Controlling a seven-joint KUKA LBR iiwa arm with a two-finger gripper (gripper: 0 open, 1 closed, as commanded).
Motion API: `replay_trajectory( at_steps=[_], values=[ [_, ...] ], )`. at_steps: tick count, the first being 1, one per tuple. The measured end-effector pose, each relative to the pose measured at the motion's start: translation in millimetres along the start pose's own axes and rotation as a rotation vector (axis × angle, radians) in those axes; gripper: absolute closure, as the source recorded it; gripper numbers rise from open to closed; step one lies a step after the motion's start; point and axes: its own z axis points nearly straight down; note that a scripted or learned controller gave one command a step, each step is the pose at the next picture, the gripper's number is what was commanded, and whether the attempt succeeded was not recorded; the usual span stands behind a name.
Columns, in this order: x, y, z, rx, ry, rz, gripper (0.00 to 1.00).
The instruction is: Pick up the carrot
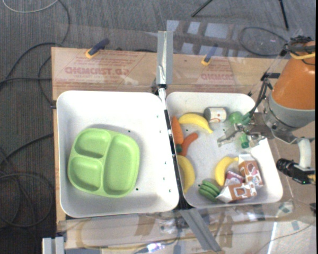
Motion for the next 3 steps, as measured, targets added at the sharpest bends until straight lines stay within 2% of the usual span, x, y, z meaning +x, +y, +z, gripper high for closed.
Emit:
replay_trajectory(
  at_steps=[1, 2, 3],
  values=[
    [-8, -30, 133, -0.001, 0.002, -0.255, 0.00],
    [-7, -29, 126, 0.001, 0.004, -0.255, 1.00],
    [8, -29, 40, 0.000, -0.001, -0.134, 1.00]
  ],
)
